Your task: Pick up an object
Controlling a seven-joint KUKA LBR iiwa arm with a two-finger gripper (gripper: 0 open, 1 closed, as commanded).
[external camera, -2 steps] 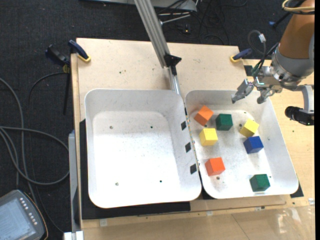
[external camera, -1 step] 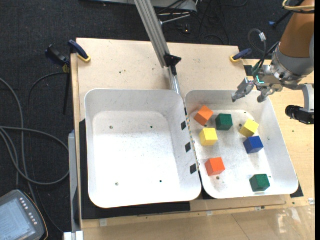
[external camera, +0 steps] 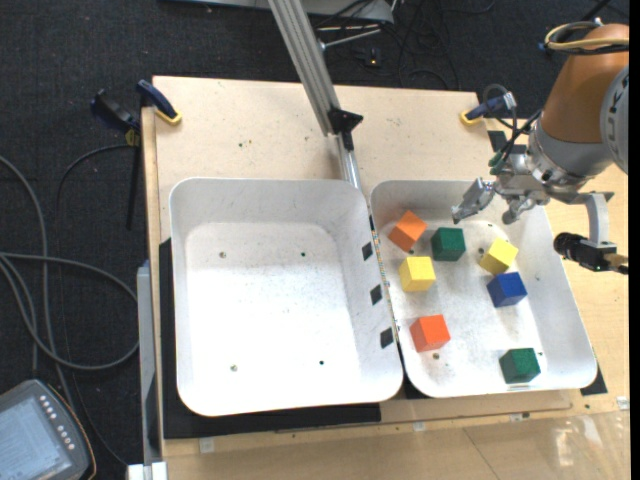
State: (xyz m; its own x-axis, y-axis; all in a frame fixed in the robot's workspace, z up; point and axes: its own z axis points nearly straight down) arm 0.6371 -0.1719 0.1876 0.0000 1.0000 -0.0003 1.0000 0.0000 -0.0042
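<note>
Bright even overhead light, soft short shadows, slightly grainy, mostly sharp

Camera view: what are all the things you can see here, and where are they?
Orange wooden cubes: 2, orange, right bin, one at its upper left, one lower middle.
Green wooden cubes: 2, green, right bin, one near the top, one at the bottom right.
Yellow wooden cubes: 2, yellow, right bin, middle and right.
Blue wooden cube: 1, blue, right bin, right side.
Shallow white bins: 2, white, left and right.
Clamps: 2, blue and yellow, bench's top corners.
Gripper: 1, grey, open fingers above the right bin's top.
</note>
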